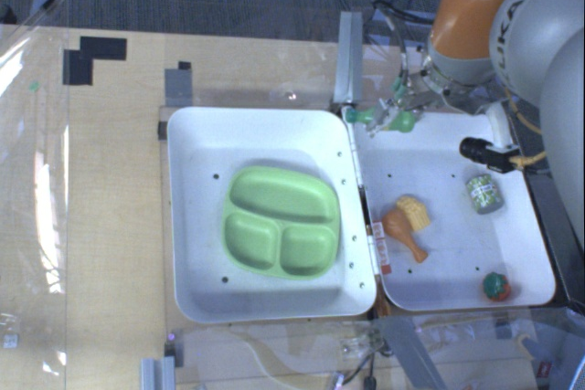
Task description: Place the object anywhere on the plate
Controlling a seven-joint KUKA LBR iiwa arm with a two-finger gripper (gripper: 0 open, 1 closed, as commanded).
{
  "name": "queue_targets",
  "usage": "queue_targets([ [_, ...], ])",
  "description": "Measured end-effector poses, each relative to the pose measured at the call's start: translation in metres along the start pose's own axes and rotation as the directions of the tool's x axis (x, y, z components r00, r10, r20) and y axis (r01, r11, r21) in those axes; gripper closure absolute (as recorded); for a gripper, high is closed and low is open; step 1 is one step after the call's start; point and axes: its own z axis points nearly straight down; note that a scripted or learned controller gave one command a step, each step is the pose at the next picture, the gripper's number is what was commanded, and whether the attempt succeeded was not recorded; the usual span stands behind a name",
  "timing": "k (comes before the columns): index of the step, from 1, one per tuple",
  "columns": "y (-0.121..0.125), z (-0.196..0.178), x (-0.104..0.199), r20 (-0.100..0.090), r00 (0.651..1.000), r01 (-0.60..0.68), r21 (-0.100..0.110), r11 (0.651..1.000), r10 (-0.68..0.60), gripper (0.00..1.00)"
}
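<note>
The gripper (395, 116) hangs at the upper edge of the right bin (535, 288), close to the divider between the two bins, under the arm's orange band (471, 0). Something green shows at its tip, but whether it is pinching an object or merely carries green parts cannot be told, nor how the gripper itself is set.

Judging by this, the pick step is in hand or just finishing. If nothing is held, the next move calls for descending on one object; if something is, carrying it left over the divider.

In the right bin lie a toy chicken drumstick (407, 233) beside a yellow piece (414, 212), a small speckled can (483, 194) near the right wall, and a red-and-green ball (496, 286) in the lower right corner. The green sectioned plate (280, 221) sits mid-frame in the left bin (196, 288), its three compartments bare. The raised rims between the bins stand in the way of a low transfer
</note>
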Motion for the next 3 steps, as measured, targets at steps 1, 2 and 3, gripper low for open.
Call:
queue_targets([
  [1,-0.006,0.001,0.074,-0.003,1.000,0.022,0.003,1.000,-0.022,1.00],
  [2,-0.014,0.002,0.153,-0.003,0.994,-0.107,0.005,0.994,0.107,1.00],
  [3,-0.014,0.001,0.153,-0.003,0.994,-0.108,0.004,0.994,0.108,0.00],
])
